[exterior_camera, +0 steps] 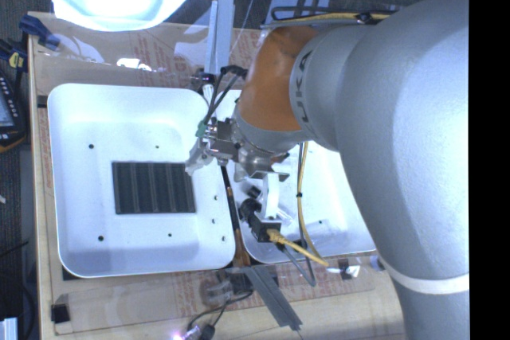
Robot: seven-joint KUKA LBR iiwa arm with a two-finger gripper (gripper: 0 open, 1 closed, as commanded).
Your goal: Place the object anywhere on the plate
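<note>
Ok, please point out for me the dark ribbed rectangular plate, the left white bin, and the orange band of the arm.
Dark ribbed rectangular plate (pixel 154 187): camera view, middle of its ribbed top.
Left shallow white bin (pixel 80 123): camera view, bare floor near its upper left corner.
Orange band of the grey arm (pixel 271 87): camera view, middle of the orange surface.

We see the left white bin (pixel 72 171) open from above, with only a dark ribbed plate (pixel 154 187) lying flat on its floor. The grey arm (pixel 382 115) covers most of the right bin (pixel 347 211), and cables (pixel 301 251) cross its near corner.
</note>
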